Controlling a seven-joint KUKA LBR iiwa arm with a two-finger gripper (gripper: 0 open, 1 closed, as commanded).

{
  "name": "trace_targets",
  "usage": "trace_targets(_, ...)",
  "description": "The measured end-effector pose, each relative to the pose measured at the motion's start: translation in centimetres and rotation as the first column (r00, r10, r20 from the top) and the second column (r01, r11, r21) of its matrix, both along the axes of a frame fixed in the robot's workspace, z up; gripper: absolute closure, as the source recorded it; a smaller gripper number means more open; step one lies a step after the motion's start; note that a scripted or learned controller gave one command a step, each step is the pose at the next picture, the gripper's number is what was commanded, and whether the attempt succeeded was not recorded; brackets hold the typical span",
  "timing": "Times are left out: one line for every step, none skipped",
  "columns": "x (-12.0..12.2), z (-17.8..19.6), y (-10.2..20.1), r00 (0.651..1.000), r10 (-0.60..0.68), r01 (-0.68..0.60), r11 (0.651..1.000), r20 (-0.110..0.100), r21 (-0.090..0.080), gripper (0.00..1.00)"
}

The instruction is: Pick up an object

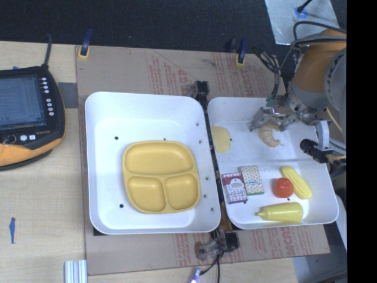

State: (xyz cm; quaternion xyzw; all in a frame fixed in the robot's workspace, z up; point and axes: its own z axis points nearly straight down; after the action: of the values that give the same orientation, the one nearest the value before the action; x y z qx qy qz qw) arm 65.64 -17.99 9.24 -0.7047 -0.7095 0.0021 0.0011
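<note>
gripper [270, 121] hovers over a pale, curved croissant [270, 136] in the right bin [330, 214].

The grey arm [330, 75] reaches in from the right edge, its orange band [315, 61] showing above the wrist. The wrist bends downward, with dark cables looping along its upper side. The gripper [272, 119] hangs at the arm's left end, its two metal fingers [258, 122] spread apart and pointing down and to the left.
</note>
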Motion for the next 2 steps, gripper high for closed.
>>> trace_targets(0.0, 1.1, 0.0, 1.0, 0.003, -0.003, 1.0, -0.001, 0.0, 1.0)
trace_targets(-5.5, 6.8, 7.5, 1.0, 0.001, -0.001, 1.0, 0.001, 0.0, 1.0)
